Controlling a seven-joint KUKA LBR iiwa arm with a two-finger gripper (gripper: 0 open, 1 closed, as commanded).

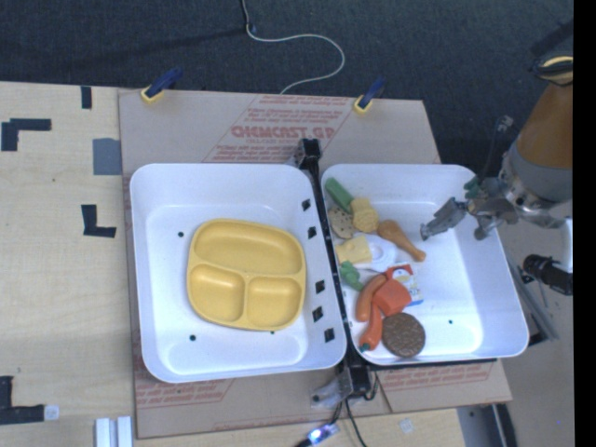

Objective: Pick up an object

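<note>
A heap of toy food lies along the left side of the right bin point(466, 296). It includes a green piece point(337, 194), a yellow lump point(365, 215), an orange drumstick point(400, 240), a pale yellow wedge point(354, 250), a red-orange piece point(389, 296), a carrot-like stick point(372, 326) and a brown round patty point(404, 335). My gripper point(461, 223) hangs over the right bin's upper right part, to the right of the drumstick and apart from it. Its fingers are spread open with nothing between them.
The left bin point(158, 250) holds a yellow divided plate point(247, 273). A black divider point(321, 250) runs between the two bins. Both bins rest on a cardboard sheet point(270, 128) clipped to the bench. A white cable point(298, 40) trails at the back.
</note>
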